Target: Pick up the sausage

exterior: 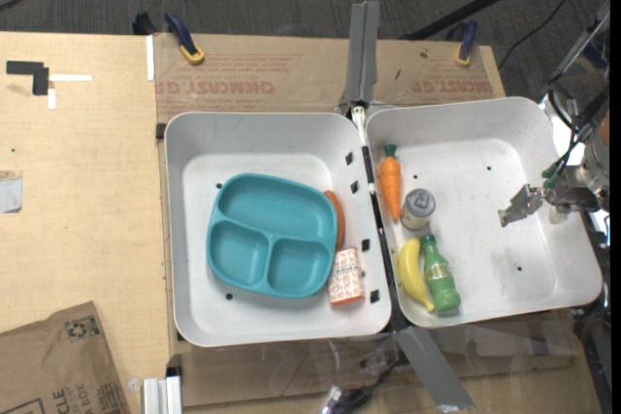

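Note:
The sausage (336, 216) is a thin orange-brown curved piece in the left bin (194, 238). It lies pressed against the right rim of a teal divided plate (272, 235), which partly hides it. My gripper (518, 205) hangs over the right bin (485, 136), near that bin's right side and far from the sausage. It is open, with nothing between its fingers.
A red and white carton (346, 278) lies just below the sausage by the plate's corner. On the right bin's left side are a carrot (389, 181), a small grey can (418, 207), a banana (412, 273) and a green bottle (439, 276). A divider wall (369, 199) separates the bins.

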You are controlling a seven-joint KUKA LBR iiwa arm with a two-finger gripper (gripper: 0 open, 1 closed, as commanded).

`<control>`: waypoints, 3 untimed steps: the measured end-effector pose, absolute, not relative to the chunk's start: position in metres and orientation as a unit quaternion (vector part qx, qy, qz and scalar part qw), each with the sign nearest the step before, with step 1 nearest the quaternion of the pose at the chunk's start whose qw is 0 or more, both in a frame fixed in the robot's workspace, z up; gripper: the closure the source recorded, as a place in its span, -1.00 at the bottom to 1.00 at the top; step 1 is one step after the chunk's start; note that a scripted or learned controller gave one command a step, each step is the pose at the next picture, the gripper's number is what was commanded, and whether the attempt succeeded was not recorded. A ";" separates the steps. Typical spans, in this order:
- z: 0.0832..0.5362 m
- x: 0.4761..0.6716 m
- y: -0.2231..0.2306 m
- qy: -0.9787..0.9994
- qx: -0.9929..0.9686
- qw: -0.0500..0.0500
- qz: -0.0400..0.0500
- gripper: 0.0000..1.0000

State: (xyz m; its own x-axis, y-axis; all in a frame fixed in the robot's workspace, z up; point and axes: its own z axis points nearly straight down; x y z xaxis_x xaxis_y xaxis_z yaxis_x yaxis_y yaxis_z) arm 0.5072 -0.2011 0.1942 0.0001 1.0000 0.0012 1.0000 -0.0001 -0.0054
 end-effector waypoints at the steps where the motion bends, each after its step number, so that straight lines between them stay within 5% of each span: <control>1: 0.118 0.543 -0.158 -0.536 -0.844 -0.008 -0.008 -1.00; 2: 0.104 0.667 -0.163 -0.587 -0.809 -0.008 -0.007 -1.00; 3: 0.103 0.663 -0.108 -0.511 -0.859 -0.010 -0.003 -1.00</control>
State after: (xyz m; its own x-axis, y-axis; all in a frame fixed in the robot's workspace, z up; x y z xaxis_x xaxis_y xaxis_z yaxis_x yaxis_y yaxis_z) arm 0.6634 -0.1078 0.1026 0.4767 0.8790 -0.0053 0.8789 -0.4766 0.0193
